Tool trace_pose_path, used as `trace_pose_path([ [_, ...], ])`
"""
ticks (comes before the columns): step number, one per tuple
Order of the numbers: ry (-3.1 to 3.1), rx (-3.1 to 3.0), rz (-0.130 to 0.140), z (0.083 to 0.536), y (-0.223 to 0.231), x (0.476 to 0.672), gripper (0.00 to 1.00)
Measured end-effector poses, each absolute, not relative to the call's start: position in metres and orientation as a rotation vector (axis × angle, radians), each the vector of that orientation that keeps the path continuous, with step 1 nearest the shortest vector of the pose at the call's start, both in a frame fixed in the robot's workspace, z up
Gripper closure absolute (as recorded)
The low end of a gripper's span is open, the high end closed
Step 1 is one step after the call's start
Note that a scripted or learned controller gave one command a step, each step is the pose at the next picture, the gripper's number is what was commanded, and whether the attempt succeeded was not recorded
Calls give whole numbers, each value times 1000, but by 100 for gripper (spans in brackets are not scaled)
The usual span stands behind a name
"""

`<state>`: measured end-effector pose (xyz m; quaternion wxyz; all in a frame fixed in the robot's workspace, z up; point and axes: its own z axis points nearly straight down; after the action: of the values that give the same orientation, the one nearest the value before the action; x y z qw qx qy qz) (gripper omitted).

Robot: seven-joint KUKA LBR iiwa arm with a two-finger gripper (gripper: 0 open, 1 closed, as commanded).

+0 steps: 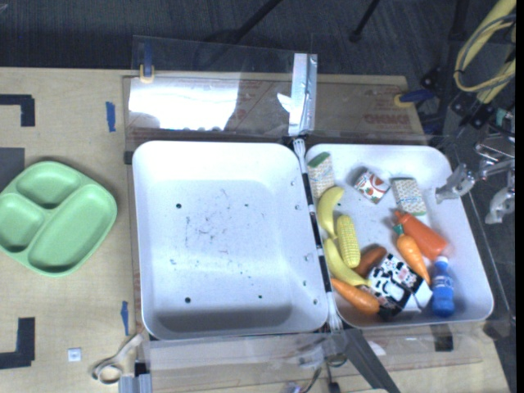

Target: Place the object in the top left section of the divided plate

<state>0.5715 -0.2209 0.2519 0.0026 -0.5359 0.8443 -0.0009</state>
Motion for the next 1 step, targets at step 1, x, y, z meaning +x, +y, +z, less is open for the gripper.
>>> trace_pose_path([
  [1,2365,-2057,-5,213,-221,656,0],
])
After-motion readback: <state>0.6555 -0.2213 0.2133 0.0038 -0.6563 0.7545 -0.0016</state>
